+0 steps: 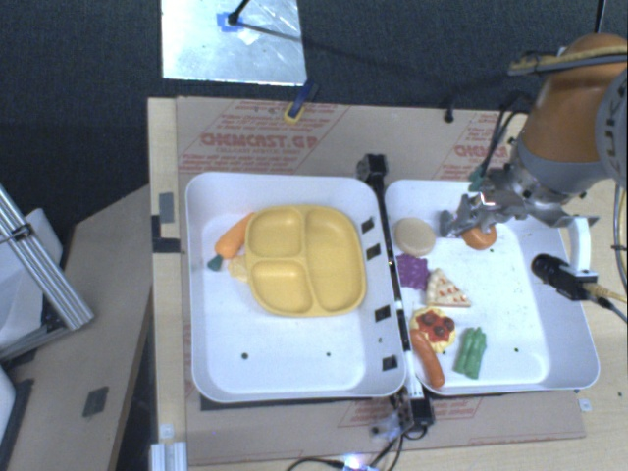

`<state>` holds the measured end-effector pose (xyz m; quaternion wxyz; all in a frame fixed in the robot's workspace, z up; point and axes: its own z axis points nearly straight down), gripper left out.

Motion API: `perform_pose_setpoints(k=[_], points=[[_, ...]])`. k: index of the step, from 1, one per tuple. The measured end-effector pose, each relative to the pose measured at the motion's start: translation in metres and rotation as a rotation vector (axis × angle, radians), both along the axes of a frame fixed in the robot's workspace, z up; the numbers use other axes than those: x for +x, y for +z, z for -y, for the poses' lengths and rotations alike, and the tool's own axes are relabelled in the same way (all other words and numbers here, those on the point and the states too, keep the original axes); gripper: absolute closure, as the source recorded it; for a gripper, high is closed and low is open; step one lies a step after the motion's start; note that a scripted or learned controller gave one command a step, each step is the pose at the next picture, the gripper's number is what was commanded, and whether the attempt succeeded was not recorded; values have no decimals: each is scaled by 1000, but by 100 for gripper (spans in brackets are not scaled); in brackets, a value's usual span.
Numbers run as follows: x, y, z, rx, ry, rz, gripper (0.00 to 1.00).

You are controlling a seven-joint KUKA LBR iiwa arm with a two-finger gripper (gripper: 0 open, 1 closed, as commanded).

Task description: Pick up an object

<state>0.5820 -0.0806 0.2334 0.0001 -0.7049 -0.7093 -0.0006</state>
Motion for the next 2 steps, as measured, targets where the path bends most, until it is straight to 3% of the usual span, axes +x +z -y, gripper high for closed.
perform_pose_setpoints(k=[1, 2], points=[[-38, -20, -26, 1, 0, -4, 100], [-37, -18, -30, -1, 0, 1, 100]])
